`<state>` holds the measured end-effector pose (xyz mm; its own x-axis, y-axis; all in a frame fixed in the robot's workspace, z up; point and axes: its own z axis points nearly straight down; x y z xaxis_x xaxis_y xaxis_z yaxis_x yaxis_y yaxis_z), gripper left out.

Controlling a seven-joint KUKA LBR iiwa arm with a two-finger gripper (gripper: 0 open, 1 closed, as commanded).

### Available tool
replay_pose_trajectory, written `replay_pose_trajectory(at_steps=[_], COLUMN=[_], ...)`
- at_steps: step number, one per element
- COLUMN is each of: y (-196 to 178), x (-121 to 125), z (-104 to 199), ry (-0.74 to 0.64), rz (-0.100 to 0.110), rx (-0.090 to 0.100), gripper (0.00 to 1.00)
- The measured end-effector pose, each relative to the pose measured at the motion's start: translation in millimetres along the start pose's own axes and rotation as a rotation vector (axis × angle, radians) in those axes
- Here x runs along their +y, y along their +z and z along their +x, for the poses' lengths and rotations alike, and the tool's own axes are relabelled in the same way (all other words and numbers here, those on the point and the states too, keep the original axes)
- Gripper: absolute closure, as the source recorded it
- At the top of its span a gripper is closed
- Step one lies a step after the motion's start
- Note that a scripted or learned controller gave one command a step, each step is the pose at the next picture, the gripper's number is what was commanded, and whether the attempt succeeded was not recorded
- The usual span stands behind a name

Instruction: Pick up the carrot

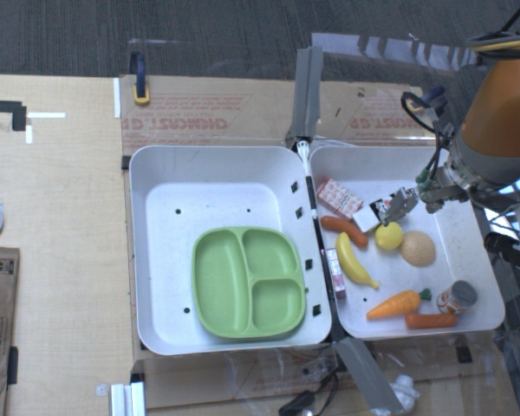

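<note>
The carrot (393, 304) is orange with a small green top at its right end. It lies near the front of the right bin (490, 271), pointing left and slightly down. My gripper (396, 207) hangs over the middle of that bin, just above a yellow lemon (388, 237). It is well behind the carrot and apart from it. Nothing shows in its grasp.
Around the carrot lie a banana (354, 262), a red-orange sausage-like piece (431, 321), a small can (458, 297) and a tan round item (418, 249). Further back are a sausage (342, 226) and a pink packet (339, 198). The left bin (156, 232) holds a green divided plate (210, 276).
</note>
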<state>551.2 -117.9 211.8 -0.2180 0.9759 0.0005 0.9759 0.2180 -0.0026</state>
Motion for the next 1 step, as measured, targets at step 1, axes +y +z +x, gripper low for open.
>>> replay_pose_trajectory(at_steps=[1], y=[110.1], x=[-62.6], z=[9.2], ry=[-0.328], rz=[-0.001], rx=[0.001], gripper=[0.0])
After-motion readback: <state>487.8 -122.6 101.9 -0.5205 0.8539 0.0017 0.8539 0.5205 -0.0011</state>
